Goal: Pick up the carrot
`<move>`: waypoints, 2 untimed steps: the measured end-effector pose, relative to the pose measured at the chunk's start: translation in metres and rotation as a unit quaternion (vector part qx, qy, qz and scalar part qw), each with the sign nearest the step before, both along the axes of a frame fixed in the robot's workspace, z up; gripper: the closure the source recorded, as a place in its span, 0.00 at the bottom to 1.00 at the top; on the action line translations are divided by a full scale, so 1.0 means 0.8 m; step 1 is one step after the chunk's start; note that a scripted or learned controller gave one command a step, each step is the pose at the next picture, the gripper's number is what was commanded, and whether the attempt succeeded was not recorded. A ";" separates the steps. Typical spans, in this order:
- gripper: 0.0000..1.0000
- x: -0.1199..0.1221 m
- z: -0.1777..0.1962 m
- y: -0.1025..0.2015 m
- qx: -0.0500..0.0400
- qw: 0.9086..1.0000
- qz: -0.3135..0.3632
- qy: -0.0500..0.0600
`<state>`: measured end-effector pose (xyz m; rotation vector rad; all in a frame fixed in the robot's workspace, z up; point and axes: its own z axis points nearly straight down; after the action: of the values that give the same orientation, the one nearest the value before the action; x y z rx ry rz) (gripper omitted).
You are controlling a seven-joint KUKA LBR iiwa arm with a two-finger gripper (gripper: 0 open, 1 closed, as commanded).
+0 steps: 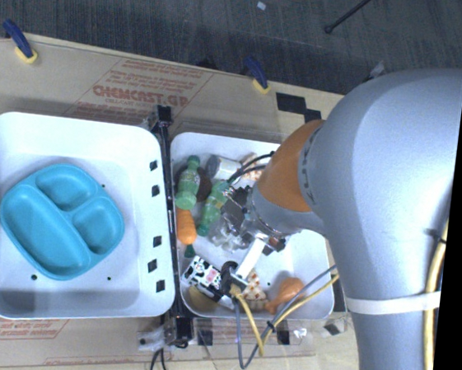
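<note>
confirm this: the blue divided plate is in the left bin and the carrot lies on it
Not quite. The blue divided plate is in the left bin, but the carrot lies in the right bin, by its left wall, as the camera view shows.

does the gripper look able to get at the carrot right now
Probably yes: the carrot lies uncovered beside the gripper, though the bin wall and a green bottle crowd it.

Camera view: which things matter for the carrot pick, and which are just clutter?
For the job: carrot, by the left wall of the right bin; gripper, low over that bin beside it.

Lying about: blue divided plate in the left bin; green bottle, black-and-white box and brown lump in the right bin.
</note>
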<state>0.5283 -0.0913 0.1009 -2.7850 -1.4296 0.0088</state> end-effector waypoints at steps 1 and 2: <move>0.00 0.000 0.000 0.000 0.000 1.000 0.000 0.000; 0.00 0.009 -0.013 -0.002 -0.004 0.996 -0.091 -0.001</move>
<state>0.5357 -0.0931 0.0909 -2.9100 -1.1714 0.0104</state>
